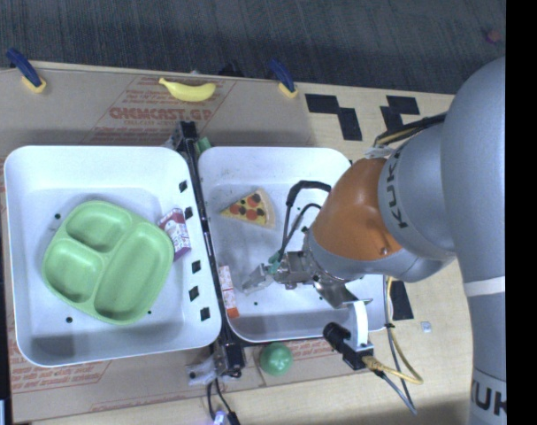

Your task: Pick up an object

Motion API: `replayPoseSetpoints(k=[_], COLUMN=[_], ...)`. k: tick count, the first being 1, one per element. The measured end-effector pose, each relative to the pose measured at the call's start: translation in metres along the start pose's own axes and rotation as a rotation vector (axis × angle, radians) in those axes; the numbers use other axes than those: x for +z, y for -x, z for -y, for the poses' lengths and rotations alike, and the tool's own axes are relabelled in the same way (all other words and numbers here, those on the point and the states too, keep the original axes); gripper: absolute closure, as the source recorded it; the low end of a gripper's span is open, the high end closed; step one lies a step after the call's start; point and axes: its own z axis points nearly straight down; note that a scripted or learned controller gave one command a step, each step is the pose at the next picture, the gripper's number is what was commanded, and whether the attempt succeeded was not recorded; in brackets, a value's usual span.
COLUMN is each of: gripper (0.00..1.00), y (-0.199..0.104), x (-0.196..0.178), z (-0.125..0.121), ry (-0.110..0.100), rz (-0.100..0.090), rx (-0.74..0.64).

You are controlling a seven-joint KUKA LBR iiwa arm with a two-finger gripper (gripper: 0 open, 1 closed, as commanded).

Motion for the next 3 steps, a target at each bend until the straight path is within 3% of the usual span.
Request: replayPoseSetpoints(k=[1, 2, 3], gripper=[0.0, 0.0, 0.0], y=[-0.016, 0.087, 0.098], x=[0.004, 0.003, 0.004], z=[-0.059, -0.12, 0.001], ry=[0.001, 0.004, 0.0], rz=[0.001, 0.002, 0.001], rx=[-0.002, 0.003, 0.002])
